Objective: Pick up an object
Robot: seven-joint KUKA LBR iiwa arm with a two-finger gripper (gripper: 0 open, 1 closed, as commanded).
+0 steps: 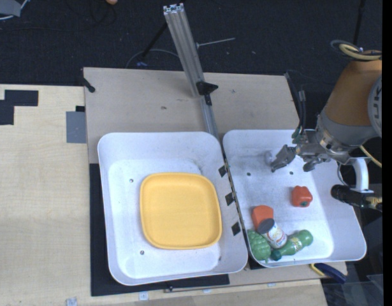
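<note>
The right bin [336, 241] holds a small red pepper-like object [301, 196] near its middle right. An orange block [261, 214] lies near the bin's left side, and a green bottle-like toy [286, 242] with a pale label lies at the front, beside a green lumpy piece [258, 245]. My gripper [293, 161] hangs over the back part of this bin, fingers spread open with nothing between them. It stands above and a little left of the red object, apart from it.
The left bin [119, 152] bears a yellow square plate [180, 210]. A metal rail [190, 50] slants up from between the bins. Black clips [229, 198] join the two bins. The grey arm with its orange band [355, 94] reaches in from the right.
</note>
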